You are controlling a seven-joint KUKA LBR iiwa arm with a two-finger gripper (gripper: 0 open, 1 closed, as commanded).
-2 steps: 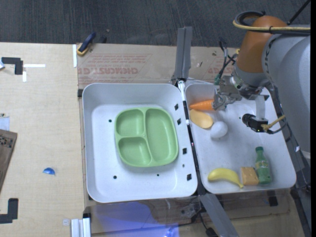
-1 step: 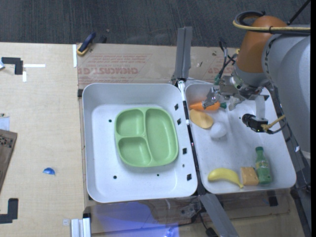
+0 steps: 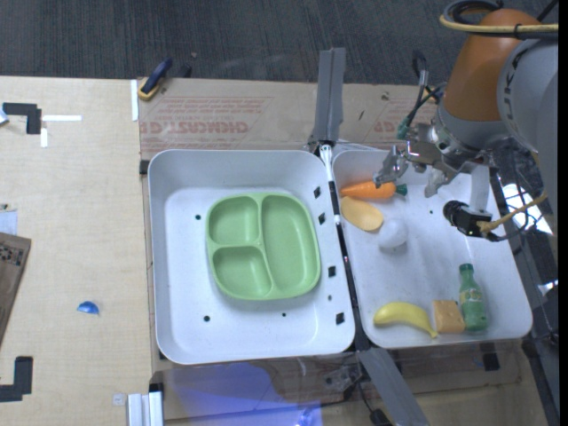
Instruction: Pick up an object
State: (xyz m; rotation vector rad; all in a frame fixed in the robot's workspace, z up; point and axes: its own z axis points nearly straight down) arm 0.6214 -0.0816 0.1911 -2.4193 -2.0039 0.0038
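**Carrot grab at risk near the bin wall**

Tool (image 3: 410,169) hovers with fingers spread, nothing between them, just above the carrot (image 3: 367,190) in the right bin (image 3: 508,327). Carrot could roll; yellow piece (image 3: 362,213) touching it may get nudged.

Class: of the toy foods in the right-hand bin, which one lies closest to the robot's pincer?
The orange carrot, at the bin's far left corner, right beside the pincer. The banana, the green bottle and the other pieces lie farther toward the near side.

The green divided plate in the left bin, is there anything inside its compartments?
The green divided plate shows bare green in all three compartments. It lies flat in the left bin; whatever is under it is covered.
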